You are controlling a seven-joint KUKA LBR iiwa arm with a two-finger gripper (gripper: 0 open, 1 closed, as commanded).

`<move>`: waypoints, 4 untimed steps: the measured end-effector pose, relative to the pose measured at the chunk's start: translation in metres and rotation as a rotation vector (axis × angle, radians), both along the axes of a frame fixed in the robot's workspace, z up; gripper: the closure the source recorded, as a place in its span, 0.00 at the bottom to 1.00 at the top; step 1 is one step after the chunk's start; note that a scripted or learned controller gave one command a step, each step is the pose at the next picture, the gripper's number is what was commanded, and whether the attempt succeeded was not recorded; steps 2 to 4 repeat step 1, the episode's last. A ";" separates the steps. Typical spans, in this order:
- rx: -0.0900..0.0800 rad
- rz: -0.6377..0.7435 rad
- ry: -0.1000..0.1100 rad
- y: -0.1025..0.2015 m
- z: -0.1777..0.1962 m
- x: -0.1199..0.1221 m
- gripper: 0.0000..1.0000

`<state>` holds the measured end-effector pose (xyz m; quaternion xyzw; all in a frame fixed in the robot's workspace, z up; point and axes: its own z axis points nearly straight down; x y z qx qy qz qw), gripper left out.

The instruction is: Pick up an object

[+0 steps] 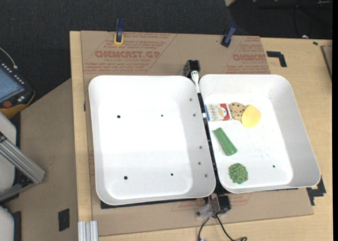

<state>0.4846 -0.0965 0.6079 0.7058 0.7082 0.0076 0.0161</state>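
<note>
Camera view is showing a green stick [225, 141] lying in the right bin [296, 123], pointing far-left to near-right, beside a packet [218, 112], cookie [237, 110], lemon [251, 117] and green ball [238, 173].

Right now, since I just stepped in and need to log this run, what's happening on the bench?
Nothing is being handled at this moment. Two white bins sit side by side on the bench. The right bin holds four small things near its left side: a snack packet, a yellow piece, a green stick and a green ball. All lie loose, none picked up yet.
</note>
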 end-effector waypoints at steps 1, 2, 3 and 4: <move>0.000 0.000 0.001 0.000 -0.001 0.000 0.00; 0.000 0.000 0.001 0.000 -0.001 0.000 0.00; 0.000 0.000 0.001 0.000 -0.001 0.000 0.00; 0.000 0.000 0.001 0.000 -0.001 0.000 0.00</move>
